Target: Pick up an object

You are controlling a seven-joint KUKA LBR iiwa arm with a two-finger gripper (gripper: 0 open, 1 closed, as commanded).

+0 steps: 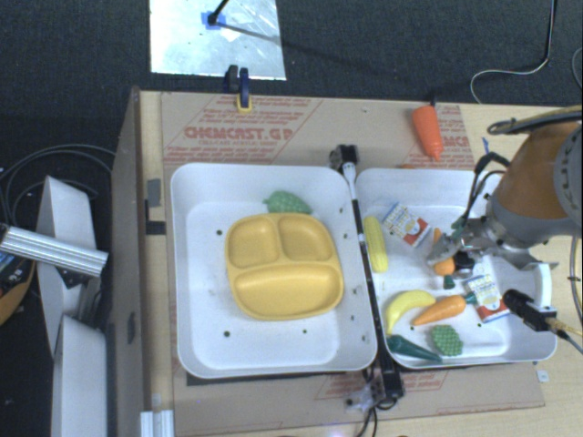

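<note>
The yellow divided plate (280, 267) lies in the left bin (200, 244); the claw (453, 253) hangs low in the right bin (524, 349), just above a small orange object (444, 266); its opening I cannot tell; a toy carrot (439, 309) lies near.

We read "CHEMCAST GP" in red on the brown protective sheet (246, 133) behind the bins; print on the small cartons (407, 225) stays illegible.

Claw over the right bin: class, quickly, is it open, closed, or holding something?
Claw: cannot be told; it sits low in the right bin beside a small orange toy.
</note>
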